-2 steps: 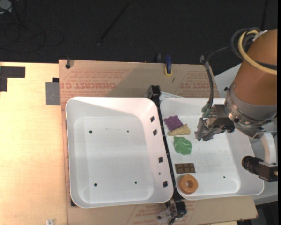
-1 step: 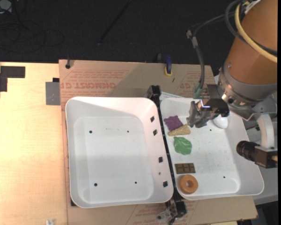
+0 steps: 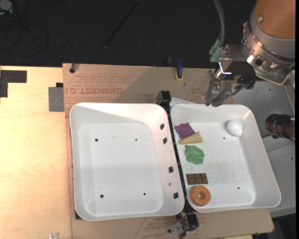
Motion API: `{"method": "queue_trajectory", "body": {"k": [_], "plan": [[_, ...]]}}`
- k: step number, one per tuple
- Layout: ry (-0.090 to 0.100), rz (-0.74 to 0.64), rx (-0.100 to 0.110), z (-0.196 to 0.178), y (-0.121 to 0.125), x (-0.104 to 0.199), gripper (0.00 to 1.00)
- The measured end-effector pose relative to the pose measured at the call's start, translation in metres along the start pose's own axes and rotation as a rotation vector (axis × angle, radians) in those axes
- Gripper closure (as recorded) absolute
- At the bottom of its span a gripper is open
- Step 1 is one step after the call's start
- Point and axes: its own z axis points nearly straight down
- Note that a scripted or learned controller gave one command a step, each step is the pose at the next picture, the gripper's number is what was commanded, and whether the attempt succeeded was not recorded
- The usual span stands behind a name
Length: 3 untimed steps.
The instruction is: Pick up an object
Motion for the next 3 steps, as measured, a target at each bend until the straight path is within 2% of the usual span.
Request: {"method": "queue_trajectory", "body": {"k": [1, 2, 3], "plan": [[-0.003, -0.001, 0.015, 0.008, 0.0, 0.068, 1.0], [-0.003, 0.0, 0.014, 0.009, 0.0, 0.129, 1.0], [-0.009, 0.003, 0.024, 0.099, -0.001, 0.16, 1.0]]}}
